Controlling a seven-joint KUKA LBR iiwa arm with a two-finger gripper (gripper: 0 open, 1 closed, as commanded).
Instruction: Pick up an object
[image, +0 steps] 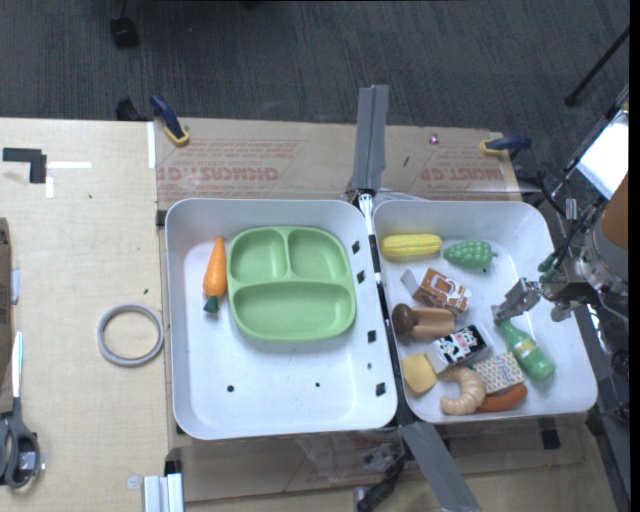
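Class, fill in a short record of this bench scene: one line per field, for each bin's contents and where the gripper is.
left bin: green divided plate; carrot beside it
right bin: corn cob, green bottle, croissant, other toy foods
gripper: over the right bin, just above the green bottle
outside bins: tape ring

Left bin (190, 330): white. Divided plate (291, 282): pale green. Carrot (214, 272): orange, green top. Right bin (535, 225): white. Corn cob (411, 245): yellow. Bumpy vegetable (469, 254) at 3 o'clock of it: green. Carton (441, 290): orange-brown and white. Mushroom (422, 320): brown cap, tan stem. Small box (459, 346): black-and-white cow patches. Bottle (526, 351): green. Croissant (463, 391): tan. Bench (70, 270): light wood. Tape ring (130, 334): grey.
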